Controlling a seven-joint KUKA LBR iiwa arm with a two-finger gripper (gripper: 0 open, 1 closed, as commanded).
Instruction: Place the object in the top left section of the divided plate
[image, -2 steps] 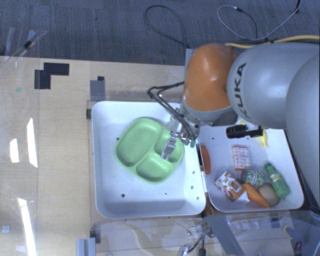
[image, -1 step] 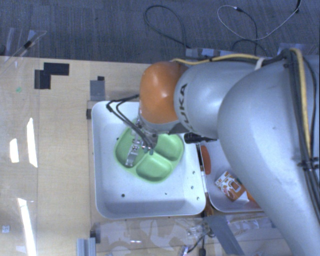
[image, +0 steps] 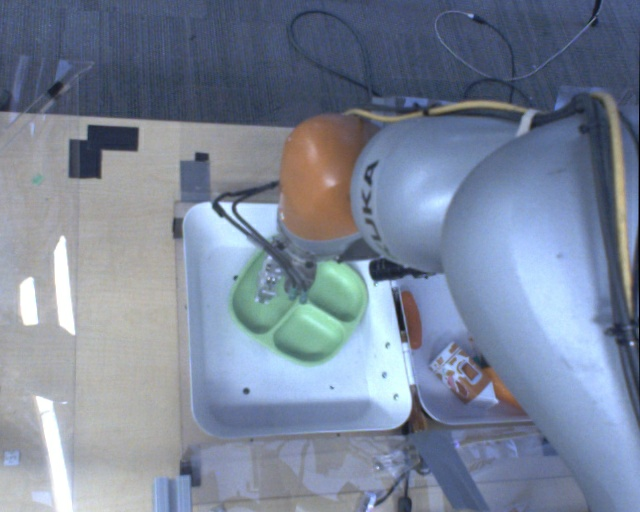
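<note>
A green divided plate (image: 318, 330) lies in the left white bin (image: 225, 390). My gripper (image: 284, 278) hangs low over the plate's upper left section, at the end of the grey arm with its orange band (image: 318, 178). A small pale, metallic-looking shape (image: 267, 286) shows in that section right beside the gripper tip; I cannot tell whether it is an object or part of the gripper. The arm hides the plate's upper edge.
The right bin (image: 425, 400) holds a red-orange sausage-like item (image: 412, 326), a white and orange packet (image: 457, 368) and an orange piece (image: 503, 391). The arm's bulk covers most of that bin. Black cables (image: 240, 205) loop off the wrist over the left bin's top edge.
</note>
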